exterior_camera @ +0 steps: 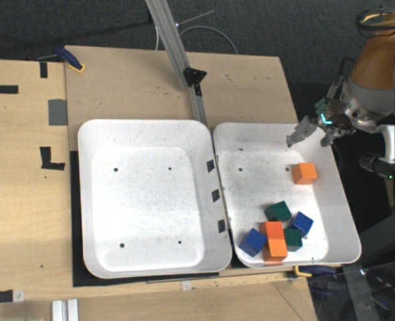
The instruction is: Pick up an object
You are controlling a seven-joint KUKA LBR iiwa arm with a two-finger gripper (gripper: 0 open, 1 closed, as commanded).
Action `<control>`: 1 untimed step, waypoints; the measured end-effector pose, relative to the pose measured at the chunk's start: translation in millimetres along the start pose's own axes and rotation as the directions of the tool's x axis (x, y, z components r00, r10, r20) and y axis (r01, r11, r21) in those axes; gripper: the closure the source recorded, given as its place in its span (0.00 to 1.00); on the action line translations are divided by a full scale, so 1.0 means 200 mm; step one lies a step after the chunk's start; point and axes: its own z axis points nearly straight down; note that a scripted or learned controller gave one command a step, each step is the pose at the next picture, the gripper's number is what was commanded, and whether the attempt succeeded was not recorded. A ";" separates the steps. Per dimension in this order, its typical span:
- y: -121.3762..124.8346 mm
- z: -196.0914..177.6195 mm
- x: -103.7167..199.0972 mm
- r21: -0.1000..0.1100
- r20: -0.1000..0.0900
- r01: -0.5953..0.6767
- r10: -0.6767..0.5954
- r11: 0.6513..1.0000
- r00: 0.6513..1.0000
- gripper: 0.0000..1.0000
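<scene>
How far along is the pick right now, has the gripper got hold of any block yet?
Done: nothing lifted yet; the lone orange block and the cluster of blue, green and orange blocks all lie in the right bin. In hand: the gripper hangs over that bin's upper right corner, apart from the blocks, with nothing between its fingers. Left: descend onto a block, probably the lone orange one, close and lift.

left bin (90,139) beside right bin (251,136), rims touching | lone block (304,172) in right bin, behind block cluster (276,233) at its front | gripper (314,131) over right bin's far right corner
</scene>
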 end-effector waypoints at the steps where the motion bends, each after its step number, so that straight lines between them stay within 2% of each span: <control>1: 0.00 -0.02 0.00 -0.004 0.002 0.002 -0.002 1.000 1.000 0.00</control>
